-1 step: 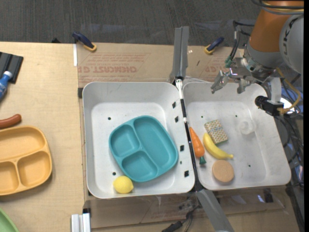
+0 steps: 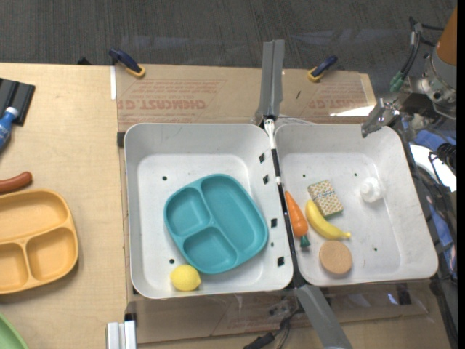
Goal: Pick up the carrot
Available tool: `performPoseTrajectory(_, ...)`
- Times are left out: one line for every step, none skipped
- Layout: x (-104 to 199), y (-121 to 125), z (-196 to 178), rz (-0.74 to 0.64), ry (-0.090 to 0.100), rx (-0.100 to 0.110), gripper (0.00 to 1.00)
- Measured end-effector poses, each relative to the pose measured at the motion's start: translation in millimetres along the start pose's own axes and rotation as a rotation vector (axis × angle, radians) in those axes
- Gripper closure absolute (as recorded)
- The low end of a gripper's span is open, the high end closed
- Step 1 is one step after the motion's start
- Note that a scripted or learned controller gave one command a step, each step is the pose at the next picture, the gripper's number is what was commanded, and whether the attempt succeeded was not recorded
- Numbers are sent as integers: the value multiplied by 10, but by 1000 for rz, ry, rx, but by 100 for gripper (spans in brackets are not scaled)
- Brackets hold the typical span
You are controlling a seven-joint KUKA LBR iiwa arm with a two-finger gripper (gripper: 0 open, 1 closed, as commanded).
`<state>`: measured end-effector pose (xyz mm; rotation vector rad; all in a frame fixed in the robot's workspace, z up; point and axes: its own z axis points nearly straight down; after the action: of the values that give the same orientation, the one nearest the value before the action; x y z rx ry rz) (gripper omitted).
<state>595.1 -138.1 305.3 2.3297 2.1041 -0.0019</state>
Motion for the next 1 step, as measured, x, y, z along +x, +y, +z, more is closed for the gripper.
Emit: performPoseTrajectory(-731, -614, -1365, 72, 0, 1, 0)
